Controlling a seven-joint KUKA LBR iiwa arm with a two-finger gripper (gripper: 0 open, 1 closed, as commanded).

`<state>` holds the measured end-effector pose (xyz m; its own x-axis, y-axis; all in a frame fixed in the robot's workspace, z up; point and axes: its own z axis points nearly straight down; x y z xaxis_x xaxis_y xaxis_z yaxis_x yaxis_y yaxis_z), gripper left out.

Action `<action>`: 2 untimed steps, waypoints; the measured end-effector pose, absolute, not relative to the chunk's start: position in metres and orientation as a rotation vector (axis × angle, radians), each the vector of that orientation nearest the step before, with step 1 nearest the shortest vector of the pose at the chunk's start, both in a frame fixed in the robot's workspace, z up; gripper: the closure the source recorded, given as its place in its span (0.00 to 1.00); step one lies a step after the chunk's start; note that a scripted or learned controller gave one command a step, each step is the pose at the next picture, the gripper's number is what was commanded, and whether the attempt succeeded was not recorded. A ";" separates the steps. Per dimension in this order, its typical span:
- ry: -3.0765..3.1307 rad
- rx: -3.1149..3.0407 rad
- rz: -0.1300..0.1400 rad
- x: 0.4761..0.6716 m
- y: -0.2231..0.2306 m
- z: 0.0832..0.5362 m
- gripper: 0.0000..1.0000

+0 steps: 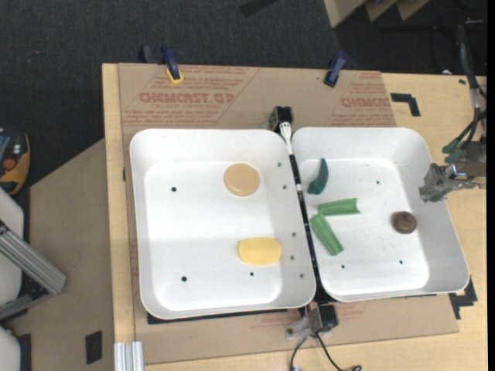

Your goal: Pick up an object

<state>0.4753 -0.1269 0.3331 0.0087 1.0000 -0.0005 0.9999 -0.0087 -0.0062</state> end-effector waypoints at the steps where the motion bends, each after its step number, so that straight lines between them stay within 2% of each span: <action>1: -2.239 -2.232 -0.020 0.507 -0.113 0.545 1.00; 2: -2.228 -2.211 -0.001 0.478 -0.041 0.536 1.00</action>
